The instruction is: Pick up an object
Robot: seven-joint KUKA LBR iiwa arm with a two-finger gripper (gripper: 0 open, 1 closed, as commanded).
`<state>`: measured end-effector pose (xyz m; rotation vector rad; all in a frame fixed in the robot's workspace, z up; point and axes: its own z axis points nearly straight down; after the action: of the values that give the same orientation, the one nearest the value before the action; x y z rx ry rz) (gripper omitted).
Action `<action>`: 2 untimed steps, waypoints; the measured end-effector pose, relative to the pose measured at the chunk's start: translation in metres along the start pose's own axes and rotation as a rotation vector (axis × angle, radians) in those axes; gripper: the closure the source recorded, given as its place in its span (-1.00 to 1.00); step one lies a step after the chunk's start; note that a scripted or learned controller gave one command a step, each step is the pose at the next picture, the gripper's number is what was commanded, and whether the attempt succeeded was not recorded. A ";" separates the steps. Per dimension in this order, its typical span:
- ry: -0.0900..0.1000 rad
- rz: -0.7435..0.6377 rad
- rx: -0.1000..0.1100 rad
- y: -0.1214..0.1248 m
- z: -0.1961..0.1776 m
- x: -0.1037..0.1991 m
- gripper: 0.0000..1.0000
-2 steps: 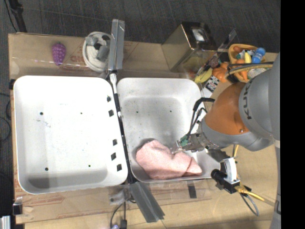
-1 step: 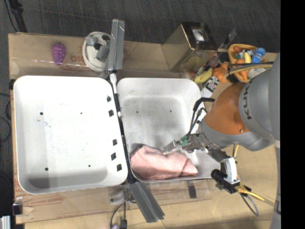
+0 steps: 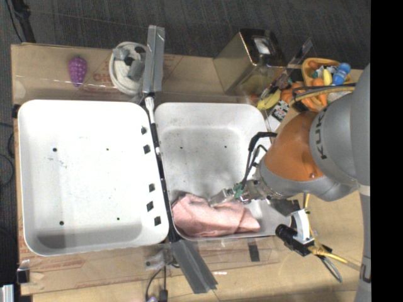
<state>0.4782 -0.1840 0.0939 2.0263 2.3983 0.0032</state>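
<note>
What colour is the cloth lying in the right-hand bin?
Pale pink; the cloth shows plainly in the camera view, at the near edge of the right bin.

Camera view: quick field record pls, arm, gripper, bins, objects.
arm: reaches in from right, over right bin
gripper: low at pink cloth's top edge; grasp cannot tell
pink cloth: crumpled at right bin's near edge
left bin: white, beside right bin
purple object: on bench behind left bin
clutter: coloured items at far right

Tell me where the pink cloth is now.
The pink cloth lies in the right bin, against its near wall, just below the gripper.
</note>
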 end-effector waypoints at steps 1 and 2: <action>0.001 -0.004 0.000 0.001 -0.010 0.001 1.00; 0.000 -0.005 0.000 0.001 -0.010 0.001 -1.00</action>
<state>0.4791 -0.1833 0.1037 2.0210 2.4035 0.0029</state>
